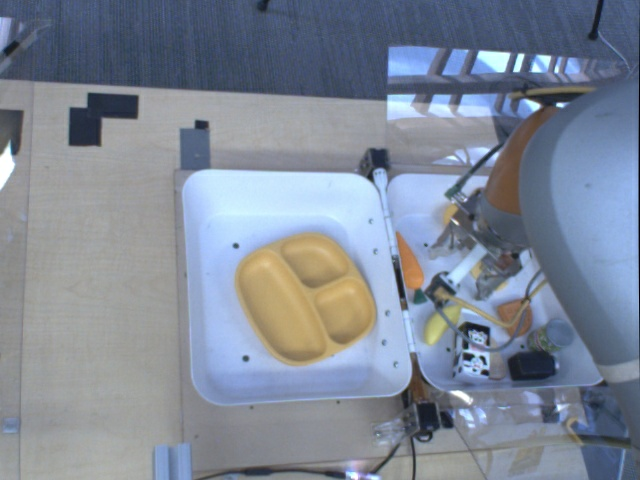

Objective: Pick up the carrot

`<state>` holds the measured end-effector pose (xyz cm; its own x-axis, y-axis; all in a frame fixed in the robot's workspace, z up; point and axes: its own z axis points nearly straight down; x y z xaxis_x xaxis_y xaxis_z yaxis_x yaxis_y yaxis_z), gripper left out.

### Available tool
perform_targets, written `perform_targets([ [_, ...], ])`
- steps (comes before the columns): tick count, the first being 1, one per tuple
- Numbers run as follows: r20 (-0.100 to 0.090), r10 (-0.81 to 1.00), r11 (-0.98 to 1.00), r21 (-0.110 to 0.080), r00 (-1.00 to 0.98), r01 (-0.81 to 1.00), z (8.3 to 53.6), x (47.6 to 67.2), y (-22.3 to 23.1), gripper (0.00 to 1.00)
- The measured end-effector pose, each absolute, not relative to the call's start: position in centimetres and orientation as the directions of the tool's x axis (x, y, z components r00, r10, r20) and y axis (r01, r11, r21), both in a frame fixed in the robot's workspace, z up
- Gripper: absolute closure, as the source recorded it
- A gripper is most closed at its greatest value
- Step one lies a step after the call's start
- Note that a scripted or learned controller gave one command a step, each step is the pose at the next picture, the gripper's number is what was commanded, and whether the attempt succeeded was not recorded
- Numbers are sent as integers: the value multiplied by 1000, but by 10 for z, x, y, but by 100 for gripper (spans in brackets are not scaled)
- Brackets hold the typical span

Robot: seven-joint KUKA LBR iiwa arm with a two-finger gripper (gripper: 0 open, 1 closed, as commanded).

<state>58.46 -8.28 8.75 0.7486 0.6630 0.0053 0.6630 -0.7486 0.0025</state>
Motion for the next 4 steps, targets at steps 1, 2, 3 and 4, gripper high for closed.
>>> perform_targets([
  [1,10,552,-834,6,834,552,89,541,-87,0],
  [2,5,384,-923,1,923,384,87,608,-85,0],
  [3,2,390,-921,3,921,390,88,550,-155,0],
  [4,7,416,-909,-2,909,416,87,622,-88,0],
])
